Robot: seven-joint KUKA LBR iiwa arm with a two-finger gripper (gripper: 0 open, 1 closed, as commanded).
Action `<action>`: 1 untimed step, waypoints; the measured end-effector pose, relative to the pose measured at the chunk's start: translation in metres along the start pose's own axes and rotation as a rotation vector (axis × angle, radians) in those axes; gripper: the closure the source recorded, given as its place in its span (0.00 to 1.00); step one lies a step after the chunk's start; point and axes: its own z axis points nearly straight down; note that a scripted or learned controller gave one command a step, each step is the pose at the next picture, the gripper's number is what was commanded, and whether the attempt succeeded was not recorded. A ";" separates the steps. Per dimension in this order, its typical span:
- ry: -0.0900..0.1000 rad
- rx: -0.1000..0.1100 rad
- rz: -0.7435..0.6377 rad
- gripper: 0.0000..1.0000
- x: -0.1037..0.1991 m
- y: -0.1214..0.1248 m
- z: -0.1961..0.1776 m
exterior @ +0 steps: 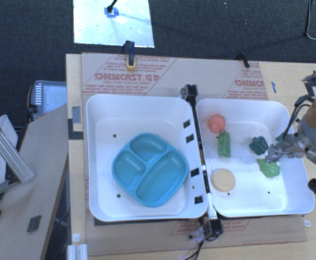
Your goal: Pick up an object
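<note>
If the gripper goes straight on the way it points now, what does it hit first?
Probably the light green object: the gripper points down and left, just above it in the right bin. Depth is unclear; the dark green object sits beside that line.

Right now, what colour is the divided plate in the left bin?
Light blue plate, seen clearly in the camera view.

A divided plate (149, 169) lies in the left bin (101, 110); five objects in the right bin (244, 106).

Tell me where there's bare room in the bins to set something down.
Right bin: bare floor in front of the tan disc. Left bin: bare strip behind the blue tray. Crowded near the end effector and light green piece.
</note>
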 end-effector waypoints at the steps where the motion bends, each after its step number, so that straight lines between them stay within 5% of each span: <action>1: -0.002 -0.001 0.001 1.00 -0.009 0.008 -0.055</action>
